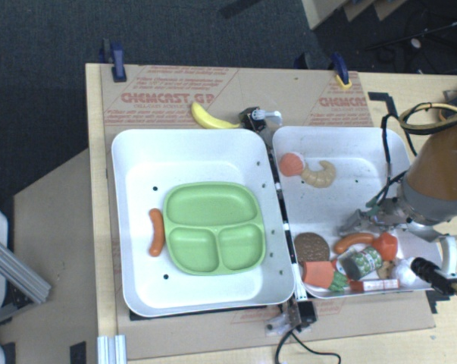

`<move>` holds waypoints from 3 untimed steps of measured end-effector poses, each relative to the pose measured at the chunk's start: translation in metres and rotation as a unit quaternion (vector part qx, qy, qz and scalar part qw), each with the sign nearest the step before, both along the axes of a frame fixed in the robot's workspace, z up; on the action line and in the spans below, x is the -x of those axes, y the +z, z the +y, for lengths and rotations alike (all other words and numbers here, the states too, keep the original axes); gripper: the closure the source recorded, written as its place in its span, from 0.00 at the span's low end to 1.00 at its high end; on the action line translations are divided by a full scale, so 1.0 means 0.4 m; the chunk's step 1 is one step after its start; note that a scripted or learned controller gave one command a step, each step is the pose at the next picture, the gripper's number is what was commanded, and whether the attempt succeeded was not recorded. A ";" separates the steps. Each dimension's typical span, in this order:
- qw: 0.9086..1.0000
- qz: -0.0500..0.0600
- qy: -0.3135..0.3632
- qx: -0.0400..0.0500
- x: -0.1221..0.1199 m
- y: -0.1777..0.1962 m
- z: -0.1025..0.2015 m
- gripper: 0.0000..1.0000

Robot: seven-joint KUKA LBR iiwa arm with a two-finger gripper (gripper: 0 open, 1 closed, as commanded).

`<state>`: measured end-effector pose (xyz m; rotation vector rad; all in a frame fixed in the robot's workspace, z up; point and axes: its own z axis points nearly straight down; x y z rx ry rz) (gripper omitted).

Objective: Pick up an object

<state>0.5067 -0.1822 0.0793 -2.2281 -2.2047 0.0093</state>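
Observation:
My gripper (358,221) hangs low over the right bin (342,136), near its right side, reached in under the grey wrist and orange band (440,161). Just below it lie an orange sausage (355,240) and a red tomato-like piece (386,245). A green-labelled can (362,262), a brown round patty (311,246), an orange-red block (317,272) and a white tube (380,284) crowd the bin's front. A pink disc (291,164) and a tan croissant shape (320,174) lie at its back left. I see nothing lifted off the bin floor.
The left bin (129,152) holds a green divided plate (213,227) and an orange sausage (157,231) beside it. A banana (211,118) and a small black-and-white object (259,117) lie on the bench behind the bins. Cables loop at the right edge (429,116).

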 end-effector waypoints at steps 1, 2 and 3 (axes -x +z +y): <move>1.000 -0.013 0.008 0.004 -0.269 0.268 -0.006 0.00; 1.000 -0.002 0.007 -0.001 -0.298 0.137 0.131 0.00; 1.000 -0.001 0.007 -0.001 -0.294 0.004 0.202 0.00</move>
